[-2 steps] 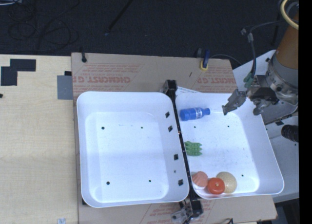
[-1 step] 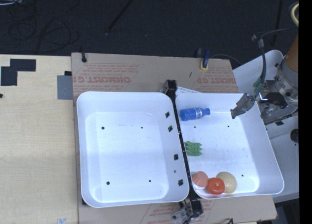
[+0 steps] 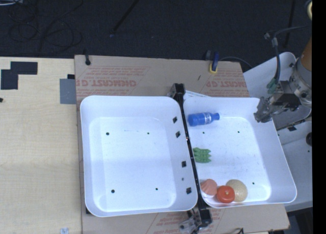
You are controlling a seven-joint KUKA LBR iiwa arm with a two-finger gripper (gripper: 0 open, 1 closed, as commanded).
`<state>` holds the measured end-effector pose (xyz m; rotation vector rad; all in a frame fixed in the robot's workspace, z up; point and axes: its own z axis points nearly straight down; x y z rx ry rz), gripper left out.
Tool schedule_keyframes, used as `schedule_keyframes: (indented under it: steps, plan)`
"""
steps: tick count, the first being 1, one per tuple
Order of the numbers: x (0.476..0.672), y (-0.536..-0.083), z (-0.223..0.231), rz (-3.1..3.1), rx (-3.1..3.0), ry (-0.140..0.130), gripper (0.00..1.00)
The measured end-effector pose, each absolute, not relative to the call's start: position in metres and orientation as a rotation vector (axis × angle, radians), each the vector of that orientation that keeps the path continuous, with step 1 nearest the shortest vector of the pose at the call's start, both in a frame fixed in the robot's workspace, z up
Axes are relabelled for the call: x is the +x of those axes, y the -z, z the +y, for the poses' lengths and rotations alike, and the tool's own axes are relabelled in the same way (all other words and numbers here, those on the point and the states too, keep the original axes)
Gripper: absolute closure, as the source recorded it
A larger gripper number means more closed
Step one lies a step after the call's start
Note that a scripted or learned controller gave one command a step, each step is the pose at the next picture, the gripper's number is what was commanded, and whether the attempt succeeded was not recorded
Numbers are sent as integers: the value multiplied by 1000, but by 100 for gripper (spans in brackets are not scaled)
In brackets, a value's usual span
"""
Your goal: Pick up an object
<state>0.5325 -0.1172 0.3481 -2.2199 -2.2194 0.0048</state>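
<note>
The right bin (image 3: 265, 141) holds a blue bottle (image 3: 203, 119) lying on its side near the far left corner. A small green object (image 3: 201, 155) rests by the bin's left wall. In the near corner sit a pink round piece (image 3: 208, 186), a red-orange round piece (image 3: 225, 194) and a tan ball (image 3: 238, 189), close together. My gripper (image 3: 265, 112) hangs at the right bin's far right edge, above the rim and well away from every object. I see nothing between its fingers.
The left bin (image 3: 102, 141) sits beside the right one, with a black divider (image 3: 186, 146) between them. Both rest on a cardboard sheet (image 3: 132, 78). The arm and its cables occupy the right side.
</note>
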Motion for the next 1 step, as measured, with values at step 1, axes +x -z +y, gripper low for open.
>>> schedule_keyframes:
  steps: [1]
  plan:
    - [550, -262, -198, -2212, -2225, -10, 100]
